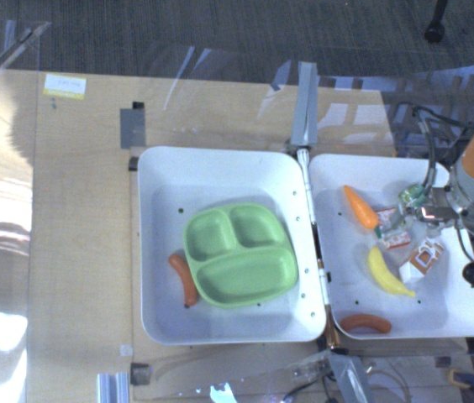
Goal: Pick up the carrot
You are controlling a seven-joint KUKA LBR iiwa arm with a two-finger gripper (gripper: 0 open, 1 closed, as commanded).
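On the pale wooden worktop [69,250], the left white bin [157,225] holds one glossy green three-compartment plastic plate [241,254] and one reddish sausage [185,280]. In the right bin [472,317]: one tapered orange carrot [360,206], one curved yellow banana [386,273], another sausage [366,323]. The pincer [418,204] hovers nearby; grip unclear.

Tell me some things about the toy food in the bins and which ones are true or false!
1. The carrot lies in the right bin. True.
2. The green plate sits in the right bin. False: it is in the left bin.
3. The banana lies on the green plate. False: it is in the right bin, below the carrot.
4. A sausage lies beside the green plate's left edge. True.
5. The carrot is already lifted up. False: it lies on the bin floor.
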